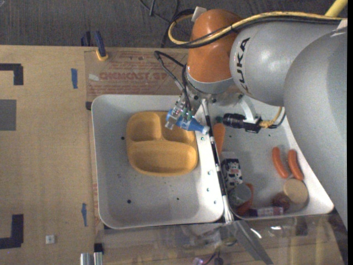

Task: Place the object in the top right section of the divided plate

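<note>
The yellow divided plastic plate point(161, 143) lies in the left shallow white bin point(110, 175). My gripper point(179, 116) hangs over the plate's top right corner, a blue object point(194, 126) just beside it; my grip I cannot tell. Sausages point(287, 163) lie right.

Single fixed cam above bench, angled down (slight slant), both bins point(160, 214) in frame, arm point(287, 54) entering from right

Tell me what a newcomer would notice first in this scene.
The big grey arm with its orange band fills the upper right, reaching down over the divider between two white bins. A yellow divided plate sits in the left bin, and two orange sausages lie in the right bin.
</note>
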`<state>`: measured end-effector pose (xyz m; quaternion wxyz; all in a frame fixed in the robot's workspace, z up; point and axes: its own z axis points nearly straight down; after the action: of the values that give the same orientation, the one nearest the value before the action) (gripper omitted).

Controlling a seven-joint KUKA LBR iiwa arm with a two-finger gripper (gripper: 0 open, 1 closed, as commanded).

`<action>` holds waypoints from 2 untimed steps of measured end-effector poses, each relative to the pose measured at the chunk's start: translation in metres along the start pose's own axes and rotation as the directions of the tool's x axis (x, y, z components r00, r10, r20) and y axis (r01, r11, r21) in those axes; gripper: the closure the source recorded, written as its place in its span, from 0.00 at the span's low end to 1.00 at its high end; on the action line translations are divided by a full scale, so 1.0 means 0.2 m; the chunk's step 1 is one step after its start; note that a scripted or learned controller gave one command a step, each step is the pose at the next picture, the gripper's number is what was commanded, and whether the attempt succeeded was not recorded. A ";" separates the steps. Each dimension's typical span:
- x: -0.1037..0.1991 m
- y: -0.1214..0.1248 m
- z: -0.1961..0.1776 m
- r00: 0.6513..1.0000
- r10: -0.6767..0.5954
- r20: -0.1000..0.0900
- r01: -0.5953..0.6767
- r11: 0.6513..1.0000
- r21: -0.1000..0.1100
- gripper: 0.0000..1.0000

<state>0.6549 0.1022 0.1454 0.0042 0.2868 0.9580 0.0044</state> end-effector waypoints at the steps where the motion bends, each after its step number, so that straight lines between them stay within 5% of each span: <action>1: 0.00 0.01 -0.06 1.000 0.000 0.004 0.000 1.000 -0.006 1.00; 2: -0.01 -0.07 -0.21 0.926 -0.378 -0.001 0.378 0.926 0.004 1.00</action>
<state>0.6495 0.0892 0.1869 0.0044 0.0971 0.9953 0.0017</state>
